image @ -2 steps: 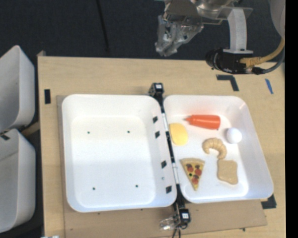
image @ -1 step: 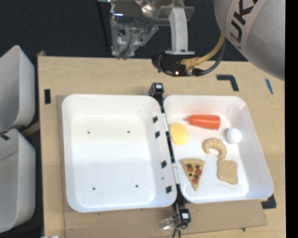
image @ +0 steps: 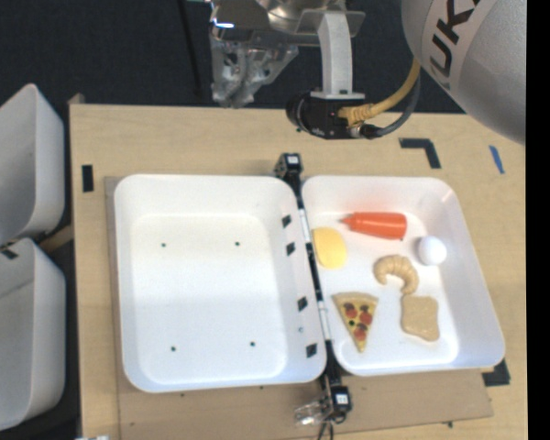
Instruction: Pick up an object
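Pizza slice [image: 357, 318]: nearest item in the right bin [image: 467, 246], a flat wedge with its tip toward the viewer, lying beside the central divider.
Bread piece [image: 420, 318]: tan, flat, rough-edged, just right of the pizza slice.
Croissant [image: 397, 270]: a curled, glossy golden crescent, apart from its neighbours and so probably easy to reach from above.
Egg [image: 431, 250]: small, smooth, white and round, near the croissant; likely to roll.
Yellow piece [image: 329, 247]: a smooth rounded oblong against the divider, which may crowd a grasp.
Carrot [image: 377, 225]: an orange taper lying on its side, farthest back.
Left bin [image: 137, 246]: shallow moulded white plastic with dotted floor marks.
Gripper [image: 241, 73]: metallic, high beyond the bins' far edge, gripping nothing; whether parted or closed, I cannot tell.
Task stage: no object picked yet.
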Available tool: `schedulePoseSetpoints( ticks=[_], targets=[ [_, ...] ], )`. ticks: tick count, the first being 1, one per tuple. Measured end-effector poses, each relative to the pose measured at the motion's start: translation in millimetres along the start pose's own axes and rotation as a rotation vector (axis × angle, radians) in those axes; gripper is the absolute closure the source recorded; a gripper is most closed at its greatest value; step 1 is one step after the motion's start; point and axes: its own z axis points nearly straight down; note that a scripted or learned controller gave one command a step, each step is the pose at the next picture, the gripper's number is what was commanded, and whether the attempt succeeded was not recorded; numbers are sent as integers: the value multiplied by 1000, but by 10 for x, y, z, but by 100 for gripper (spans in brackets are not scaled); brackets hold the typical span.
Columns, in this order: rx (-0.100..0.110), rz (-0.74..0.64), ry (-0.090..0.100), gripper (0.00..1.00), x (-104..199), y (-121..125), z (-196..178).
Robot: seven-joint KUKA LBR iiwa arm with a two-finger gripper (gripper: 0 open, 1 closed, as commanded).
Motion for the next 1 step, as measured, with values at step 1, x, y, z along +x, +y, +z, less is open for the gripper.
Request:
schedulePoseSetpoints(
  ticks=[1],
  targets=[
    [-1,1,0,100,-1,25,1]
  ],
)
